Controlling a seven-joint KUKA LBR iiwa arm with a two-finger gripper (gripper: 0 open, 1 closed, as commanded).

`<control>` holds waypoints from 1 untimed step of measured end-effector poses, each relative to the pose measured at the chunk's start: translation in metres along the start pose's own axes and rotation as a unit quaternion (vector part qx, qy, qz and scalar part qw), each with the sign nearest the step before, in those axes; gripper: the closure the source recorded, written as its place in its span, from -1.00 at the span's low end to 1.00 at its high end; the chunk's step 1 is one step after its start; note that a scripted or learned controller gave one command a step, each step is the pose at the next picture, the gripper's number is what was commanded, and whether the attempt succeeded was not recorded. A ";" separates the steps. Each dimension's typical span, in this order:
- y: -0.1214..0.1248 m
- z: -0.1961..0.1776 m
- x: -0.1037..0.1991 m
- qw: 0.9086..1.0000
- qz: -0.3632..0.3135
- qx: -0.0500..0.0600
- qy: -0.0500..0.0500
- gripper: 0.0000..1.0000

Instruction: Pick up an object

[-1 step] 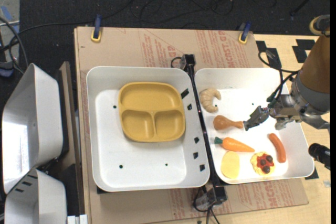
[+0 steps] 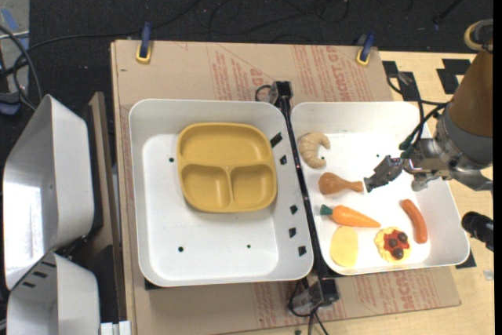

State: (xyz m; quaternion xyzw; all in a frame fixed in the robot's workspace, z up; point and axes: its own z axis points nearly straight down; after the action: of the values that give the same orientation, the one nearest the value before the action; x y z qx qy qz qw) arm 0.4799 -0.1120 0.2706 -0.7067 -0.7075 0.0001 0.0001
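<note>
beside the gripper (image 2: pixel 384 175) lies a smooth, club-shaped drumstick (image 2: pixel 341 184).

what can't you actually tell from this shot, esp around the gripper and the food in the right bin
- Gripper, camera view: too small and dark to tell open or shut, or touching the drumstick.
- Arm: cut off by the right edge.
- Small pizza: toppings too small to name.
- Right bin: the arm hides part of its right wall.

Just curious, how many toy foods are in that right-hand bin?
6: croissant at top, drumstick below it, carrot lower, yellow slice and small pizza at bottom, sausage right.
</note>
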 end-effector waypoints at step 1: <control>0.009 0.049 0.003 1.000 0.001 0.002 0.000 -1.00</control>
State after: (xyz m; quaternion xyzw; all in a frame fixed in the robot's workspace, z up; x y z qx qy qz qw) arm 0.4887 -0.1090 0.2213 -0.7075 -0.7068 0.0013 0.0019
